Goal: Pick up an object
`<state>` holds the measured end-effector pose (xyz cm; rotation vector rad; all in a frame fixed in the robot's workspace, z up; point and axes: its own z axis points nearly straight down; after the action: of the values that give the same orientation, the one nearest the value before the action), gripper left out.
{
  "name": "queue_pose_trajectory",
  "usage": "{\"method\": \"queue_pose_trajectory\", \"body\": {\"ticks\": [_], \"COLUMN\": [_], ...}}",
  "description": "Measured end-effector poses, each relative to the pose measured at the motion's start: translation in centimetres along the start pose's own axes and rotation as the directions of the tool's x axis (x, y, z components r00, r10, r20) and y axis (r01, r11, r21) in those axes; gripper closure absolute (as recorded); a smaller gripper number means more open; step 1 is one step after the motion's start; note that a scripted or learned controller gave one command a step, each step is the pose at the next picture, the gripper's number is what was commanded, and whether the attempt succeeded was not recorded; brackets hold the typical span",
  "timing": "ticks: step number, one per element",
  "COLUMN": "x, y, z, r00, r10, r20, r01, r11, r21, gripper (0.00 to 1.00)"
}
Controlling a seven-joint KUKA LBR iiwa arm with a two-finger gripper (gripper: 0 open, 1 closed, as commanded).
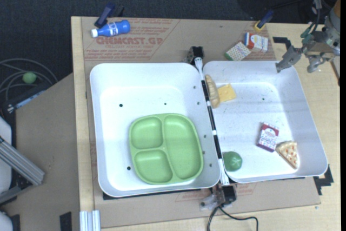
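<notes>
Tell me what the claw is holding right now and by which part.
Nothing. The claw is open above the right bin's far right corner, with nothing between its fingers.

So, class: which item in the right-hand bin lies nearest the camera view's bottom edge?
The green ball, in the bin's lower-left corner; the pizza slice sits slightly higher.

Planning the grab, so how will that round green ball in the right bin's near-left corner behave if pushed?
The round green ball probably rolls easily. Resting against the right white bin's corner wall, it may stay trapped there. It looks small, likely light.
</notes>
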<state>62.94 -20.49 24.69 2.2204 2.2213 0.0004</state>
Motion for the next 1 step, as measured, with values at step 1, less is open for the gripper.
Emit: {"method": "queue_pose_trajectory", "body": {"ticks": [1], "x": [5.31], "y": [-2.70], "z": [3.16], "r00": [1.000], "r10": [-0.001], "r20": [-0.002], "r01": [0.001], "r11": [1.000], "r21": [0.002], "gripper": [0.00]}}
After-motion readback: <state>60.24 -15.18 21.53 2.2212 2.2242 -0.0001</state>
